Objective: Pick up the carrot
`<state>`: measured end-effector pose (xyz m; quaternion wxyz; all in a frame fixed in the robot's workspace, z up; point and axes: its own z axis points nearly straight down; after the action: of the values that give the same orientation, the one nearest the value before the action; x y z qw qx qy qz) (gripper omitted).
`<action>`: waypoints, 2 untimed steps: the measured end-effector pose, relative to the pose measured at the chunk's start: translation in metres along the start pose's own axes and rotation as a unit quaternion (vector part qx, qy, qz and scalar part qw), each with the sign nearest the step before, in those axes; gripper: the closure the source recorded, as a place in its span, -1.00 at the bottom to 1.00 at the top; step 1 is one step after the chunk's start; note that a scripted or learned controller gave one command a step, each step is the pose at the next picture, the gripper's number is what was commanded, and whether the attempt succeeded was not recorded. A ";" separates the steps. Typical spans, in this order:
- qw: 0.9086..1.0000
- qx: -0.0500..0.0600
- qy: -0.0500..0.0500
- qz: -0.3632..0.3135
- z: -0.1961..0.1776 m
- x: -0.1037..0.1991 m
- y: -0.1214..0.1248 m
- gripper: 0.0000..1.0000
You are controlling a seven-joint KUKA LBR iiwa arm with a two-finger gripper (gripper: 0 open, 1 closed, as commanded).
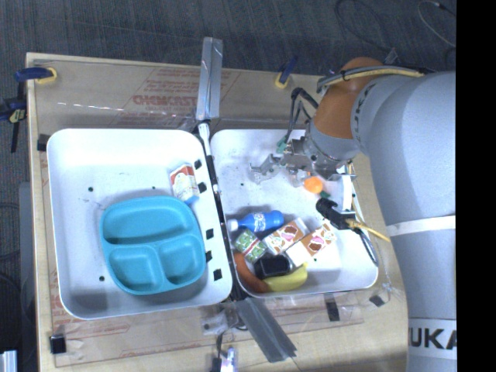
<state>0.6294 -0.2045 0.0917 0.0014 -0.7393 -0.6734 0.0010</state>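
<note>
The grey arm reaches in from the right, its orange band above the far right part of the right bin. Below the band the claw hangs over that bin's far half, with metal parts spreading left toward the bin floor. A small orange thing, seemingly the carrot, sits right at the claw's near side, touching or just beside the wrist hardware; I cannot tell whether the claw has hold of it, nor how far open it is.

In the near half of the right bin lies a heap: a blue bottle, small printed cartons, a black object and a yellow banana along the near wall.

The left bin holds a blue divided tray and a small red and white carton near its right wall. Both bins rest on the bench
</note>
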 end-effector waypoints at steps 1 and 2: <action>1.000 -0.001 0.000 0.003 -0.075 -0.001 0.001 -1.00; 0.999 -0.001 -0.001 0.042 -0.111 -0.004 -0.006 -1.00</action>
<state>0.6235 -0.2085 0.2029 0.0003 -0.7668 -0.6419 0.0011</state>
